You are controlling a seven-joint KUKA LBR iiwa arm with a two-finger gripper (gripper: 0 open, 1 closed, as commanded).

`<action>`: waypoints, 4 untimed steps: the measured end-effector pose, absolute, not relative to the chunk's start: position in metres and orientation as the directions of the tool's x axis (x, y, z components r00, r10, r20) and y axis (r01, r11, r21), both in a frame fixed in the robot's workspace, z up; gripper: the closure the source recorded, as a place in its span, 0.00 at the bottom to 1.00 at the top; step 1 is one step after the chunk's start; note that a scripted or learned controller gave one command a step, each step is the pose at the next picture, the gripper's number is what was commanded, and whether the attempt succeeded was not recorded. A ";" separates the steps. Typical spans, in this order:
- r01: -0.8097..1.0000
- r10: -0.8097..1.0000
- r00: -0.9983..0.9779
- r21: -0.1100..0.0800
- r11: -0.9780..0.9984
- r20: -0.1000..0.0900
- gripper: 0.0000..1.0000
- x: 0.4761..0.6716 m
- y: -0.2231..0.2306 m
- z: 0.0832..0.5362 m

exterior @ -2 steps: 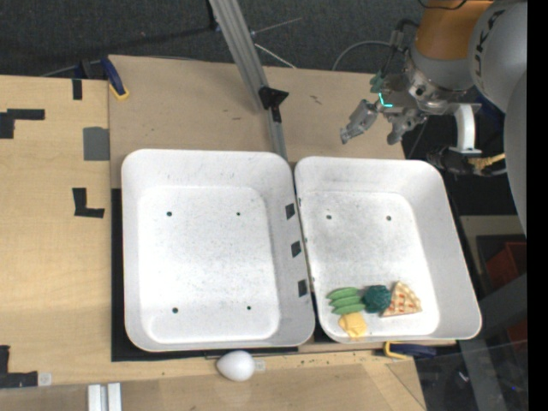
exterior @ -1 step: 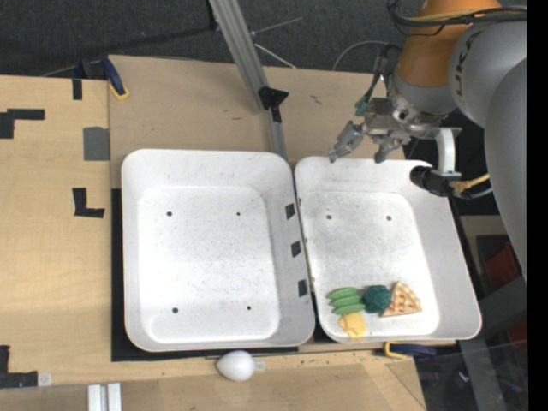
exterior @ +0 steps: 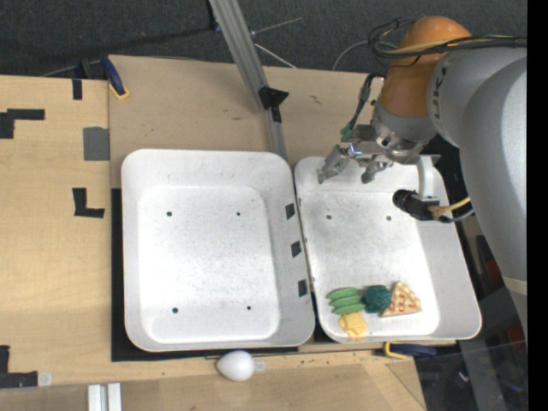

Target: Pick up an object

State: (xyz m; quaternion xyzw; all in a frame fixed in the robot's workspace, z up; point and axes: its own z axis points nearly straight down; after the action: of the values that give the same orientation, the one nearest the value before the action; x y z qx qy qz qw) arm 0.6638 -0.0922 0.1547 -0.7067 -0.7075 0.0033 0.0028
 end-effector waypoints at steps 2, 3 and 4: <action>1.000 1.000 -0.003 -0.002 0.003 -0.001 1.00 0.665 -0.100 0.110; 1.000 1.000 -0.003 0.005 0.003 0.000 1.00 0.662 -0.090 0.168; 1.000 1.000 -0.002 0.005 0.002 0.000 1.00 0.654 -0.088 0.221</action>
State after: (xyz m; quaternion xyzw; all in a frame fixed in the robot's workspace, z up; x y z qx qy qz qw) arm 0.6537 -0.0883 0.2206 -0.7064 -0.7078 -0.0016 -0.0019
